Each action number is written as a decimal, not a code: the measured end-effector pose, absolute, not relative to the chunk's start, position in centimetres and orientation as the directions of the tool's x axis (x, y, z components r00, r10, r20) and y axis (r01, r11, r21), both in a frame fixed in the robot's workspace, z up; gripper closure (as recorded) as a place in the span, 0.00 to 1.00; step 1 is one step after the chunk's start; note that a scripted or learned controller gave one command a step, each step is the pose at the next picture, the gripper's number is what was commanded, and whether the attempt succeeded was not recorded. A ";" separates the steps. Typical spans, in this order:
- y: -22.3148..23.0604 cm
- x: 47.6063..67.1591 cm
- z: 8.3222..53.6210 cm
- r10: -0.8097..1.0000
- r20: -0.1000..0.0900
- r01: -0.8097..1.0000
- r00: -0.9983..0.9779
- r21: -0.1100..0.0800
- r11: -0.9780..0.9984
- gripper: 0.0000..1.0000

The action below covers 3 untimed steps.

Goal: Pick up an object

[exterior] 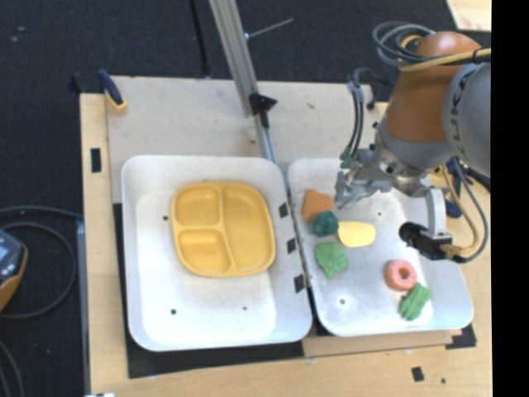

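The gripper [345,190] hangs over the right bin [450,304], near its 11 o'clock corner, its dark fingers pointing down just at 3 o'clock of an orange wedge-shaped piece [315,203]. Whether the fingers are spread or closed cannot be told from this slant, and nothing shows between them.

The orange wedge lies with its long axis running from 10 to 4 o'clock. Touching it at 5 o'clock sits a dark teal lump [325,223]. A yellow oval piece [356,235] lies just beside the teal lump at 3 o'clock, long axis running 9 to 3. At 6 o'clock of the teal lump lies a green leafy toy [331,259]. A pink ring donut [401,275] and a green ridged piece [415,301] rest near the bin's 4 o'clock corner, touching.

The left bin [149,313] holds a yellow divided plate [223,227] with three compartments.
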<state>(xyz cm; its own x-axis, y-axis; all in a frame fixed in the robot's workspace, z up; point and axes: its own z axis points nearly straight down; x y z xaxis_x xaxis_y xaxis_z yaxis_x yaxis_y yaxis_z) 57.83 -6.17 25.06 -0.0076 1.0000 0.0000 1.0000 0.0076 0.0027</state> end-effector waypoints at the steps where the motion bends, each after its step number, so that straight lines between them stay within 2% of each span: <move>1: -1.7 60.5 25.9 1.000 0.001 1.000 -0.007 0.004 0.007 1.00; 2: 3.2 62.3 24.5 1.000 0.000 1.000 -0.007 0.001 0.007 1.00; 3: 7.7 65.1 25.4 1.000 0.001 1.000 -0.007 0.004 0.007 1.00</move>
